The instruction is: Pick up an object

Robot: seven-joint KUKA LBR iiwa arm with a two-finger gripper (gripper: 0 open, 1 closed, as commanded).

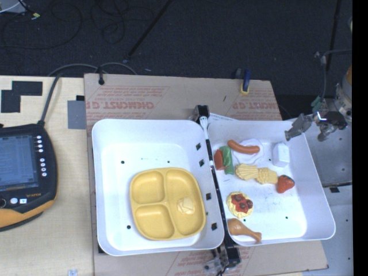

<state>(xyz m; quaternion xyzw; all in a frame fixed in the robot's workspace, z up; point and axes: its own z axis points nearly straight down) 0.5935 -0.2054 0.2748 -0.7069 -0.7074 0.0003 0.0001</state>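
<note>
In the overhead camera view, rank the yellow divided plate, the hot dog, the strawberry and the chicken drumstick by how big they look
1. Yellow plastic divided plate, by far largest.
2. Red toy hot dog and brown toy chicken drumstick: look about alike, so unranked.
3. Small red toy strawberry, smallest.

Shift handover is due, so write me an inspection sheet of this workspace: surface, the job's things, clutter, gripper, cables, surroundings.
Surface: cardboard sheet on the bench, bearing the left bin and right bin side by side.
Job's things: in the right bin, a hot dog, crinkle fries, strawberry, small pizza, drumstick, a red and green vegetable, and a white block.
Clutter: yellow divided plate in the left bin, a pale item in its lower right compartment.
Gripper: gripper above the right bin's far right corner, with nothing seen between its fingers.
Cables: black cables on the dark floor beyond the bench.
Surroundings: teach pendant at left.
</note>
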